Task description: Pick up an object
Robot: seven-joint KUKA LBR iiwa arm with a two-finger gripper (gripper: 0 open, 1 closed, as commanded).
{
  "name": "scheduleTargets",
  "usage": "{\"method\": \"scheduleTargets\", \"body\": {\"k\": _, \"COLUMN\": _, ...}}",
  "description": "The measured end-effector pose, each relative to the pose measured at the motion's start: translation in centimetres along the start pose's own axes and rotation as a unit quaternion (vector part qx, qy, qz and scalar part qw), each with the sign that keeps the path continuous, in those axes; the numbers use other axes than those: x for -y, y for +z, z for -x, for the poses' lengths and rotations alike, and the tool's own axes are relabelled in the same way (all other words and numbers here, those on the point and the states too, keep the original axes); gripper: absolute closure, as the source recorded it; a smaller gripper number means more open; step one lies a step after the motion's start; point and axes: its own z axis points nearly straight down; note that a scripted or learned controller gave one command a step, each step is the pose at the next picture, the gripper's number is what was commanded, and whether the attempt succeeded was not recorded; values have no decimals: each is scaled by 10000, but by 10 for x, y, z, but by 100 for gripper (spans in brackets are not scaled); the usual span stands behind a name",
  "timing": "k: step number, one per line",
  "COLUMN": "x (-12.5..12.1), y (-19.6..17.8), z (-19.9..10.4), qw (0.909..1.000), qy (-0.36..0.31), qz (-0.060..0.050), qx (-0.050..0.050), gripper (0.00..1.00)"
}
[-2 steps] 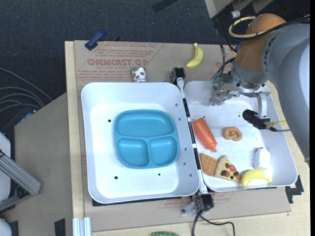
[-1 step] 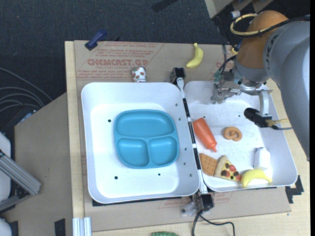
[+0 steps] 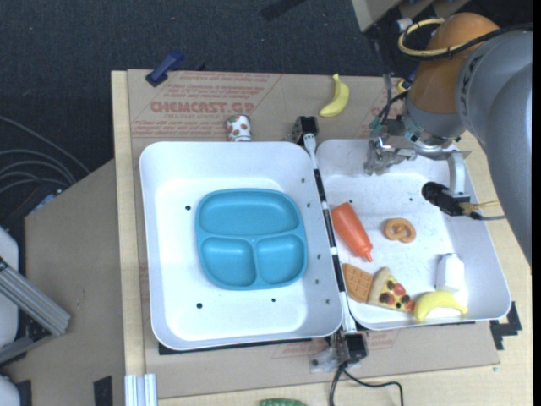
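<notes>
end effector hovering at 12 o'clock of right bin, grip state unclear, cannot tell | orange bottle lying at 9 o'clock | pretzel sitting center | pizza slice, banana lying at 6 o'clock | blue tray sitting in left bin

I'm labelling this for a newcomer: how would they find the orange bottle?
Look in the right-hand shallow white bin, along its left wall beside the divider. The orange plastic bottle lies there on its side, above the waffle; it is the one long, tapered orange thing.
</notes>
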Motion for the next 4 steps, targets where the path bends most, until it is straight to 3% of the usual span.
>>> {"method": "scheduleTargets", "body": {"k": 1, "x": -1, "y": -10, "z": 0, "qw": 10000, "qy": -5, "qz": 9, "qx": 6, "gripper": 100}}
{"method": "scheduleTargets", "body": {"k": 2, "x": 57, "y": -122, "z": -45, "qw": 10000, "qy": 15, "qz": -21, "qx": -21, "gripper": 100}}
{"method": "scheduleTargets", "body": {"k": 3, "x": 56, "y": -131, "z": -46, "qw": 10000, "qy": 12, "qz": -21, "qx": -21, "gripper": 100}}
{"method": "scheduleTargets", "body": {"k": 4, "x": 20, "y": -140, "z": -56, "qw": 10000, "qy": 14, "qz": -21, "qx": -20, "gripper": 100}}
